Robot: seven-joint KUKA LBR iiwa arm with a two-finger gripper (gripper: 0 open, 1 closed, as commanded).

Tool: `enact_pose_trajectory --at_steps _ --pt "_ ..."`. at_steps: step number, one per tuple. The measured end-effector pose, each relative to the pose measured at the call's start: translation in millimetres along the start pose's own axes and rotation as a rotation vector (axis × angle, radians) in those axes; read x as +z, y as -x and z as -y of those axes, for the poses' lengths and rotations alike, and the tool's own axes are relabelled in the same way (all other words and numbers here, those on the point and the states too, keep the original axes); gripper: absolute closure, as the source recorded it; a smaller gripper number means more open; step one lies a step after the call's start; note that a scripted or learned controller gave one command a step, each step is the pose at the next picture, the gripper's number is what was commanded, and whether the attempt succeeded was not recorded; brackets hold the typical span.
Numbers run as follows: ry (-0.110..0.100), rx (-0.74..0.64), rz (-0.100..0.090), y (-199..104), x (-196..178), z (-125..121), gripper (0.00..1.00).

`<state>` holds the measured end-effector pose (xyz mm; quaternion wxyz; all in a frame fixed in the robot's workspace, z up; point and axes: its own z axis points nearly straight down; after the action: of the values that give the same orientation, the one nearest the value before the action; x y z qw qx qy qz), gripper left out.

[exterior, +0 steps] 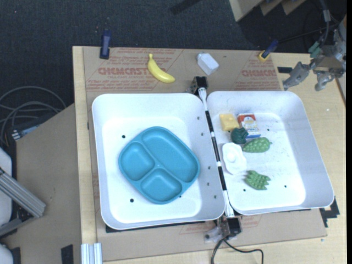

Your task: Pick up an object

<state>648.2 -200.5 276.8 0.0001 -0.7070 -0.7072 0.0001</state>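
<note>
Camera view, near to far: right bin (pixel 308 147) holds a green leafy toy (pixel 257 180), white piece (pixel 233 157), green oblong (pixel 257 144), yellow block (pixel 229 121) (tightly clustered); left bin (pixel 104 147) holds a blue tray (pixel 158 164); claw (pixel 311 76) hangs released, grasping nothing, beyond the bench's far right corner; crowding risks a two-object or glancing grab.

The pincer (pixel 308 78) is showing as a small grey metal assembly with two slim fingers (pixel 291 77), each looking dull silver and slightly angular. Above them a boxy pale-grey mount is sitting, with a small teal-green part showing on its left side. A thin dark cable is running up from the mount toward the top edge. Finer details are blurring out.
</note>
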Motion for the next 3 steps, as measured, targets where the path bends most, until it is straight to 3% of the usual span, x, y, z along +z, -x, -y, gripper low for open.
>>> enact_pose_trajectory --at_steps 1,2,3 --pt "-0.004 -0.001 -0.002 -30.2 168.3 5.7 0.0" --pt "-0.001 -0.001 -0.001 -79.5 171.7 37.6 0.0" --pt "-0.003 0.001 -0.001 -106.8 193.0 83.3 0.0"
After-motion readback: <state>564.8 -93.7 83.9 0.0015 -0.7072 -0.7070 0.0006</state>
